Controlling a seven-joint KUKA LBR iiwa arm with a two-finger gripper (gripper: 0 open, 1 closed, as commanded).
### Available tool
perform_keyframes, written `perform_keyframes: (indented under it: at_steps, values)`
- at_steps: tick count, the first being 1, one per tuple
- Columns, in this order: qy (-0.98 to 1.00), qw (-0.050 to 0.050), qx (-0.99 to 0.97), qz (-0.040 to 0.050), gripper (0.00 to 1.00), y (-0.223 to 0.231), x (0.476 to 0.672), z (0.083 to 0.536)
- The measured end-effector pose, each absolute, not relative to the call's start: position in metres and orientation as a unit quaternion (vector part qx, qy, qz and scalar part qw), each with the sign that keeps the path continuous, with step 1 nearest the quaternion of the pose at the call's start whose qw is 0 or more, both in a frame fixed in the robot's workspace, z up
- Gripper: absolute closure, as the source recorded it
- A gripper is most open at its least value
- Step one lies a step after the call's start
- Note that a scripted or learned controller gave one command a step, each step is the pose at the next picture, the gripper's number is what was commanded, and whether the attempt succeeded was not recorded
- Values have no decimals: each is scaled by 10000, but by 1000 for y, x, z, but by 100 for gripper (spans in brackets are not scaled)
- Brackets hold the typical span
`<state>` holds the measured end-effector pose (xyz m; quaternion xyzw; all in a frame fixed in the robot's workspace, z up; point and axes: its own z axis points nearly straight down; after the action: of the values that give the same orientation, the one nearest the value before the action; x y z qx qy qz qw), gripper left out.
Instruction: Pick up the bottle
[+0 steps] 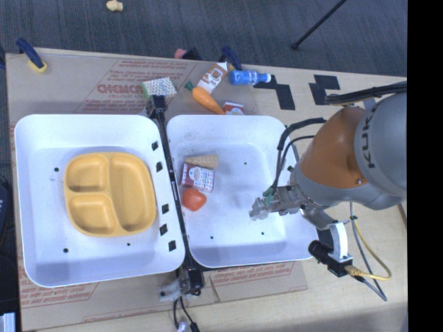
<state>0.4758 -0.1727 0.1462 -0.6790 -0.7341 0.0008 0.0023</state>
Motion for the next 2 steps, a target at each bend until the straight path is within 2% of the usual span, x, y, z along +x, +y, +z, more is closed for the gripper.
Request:
perform_keyframes:
  at_steps: [1, 2]
  values:
    - [-6667, 12, -7454, 8, 100, -135, 477, 227]
    - [-5873, 29, -8093, 16, 100, -149, 476, 192]
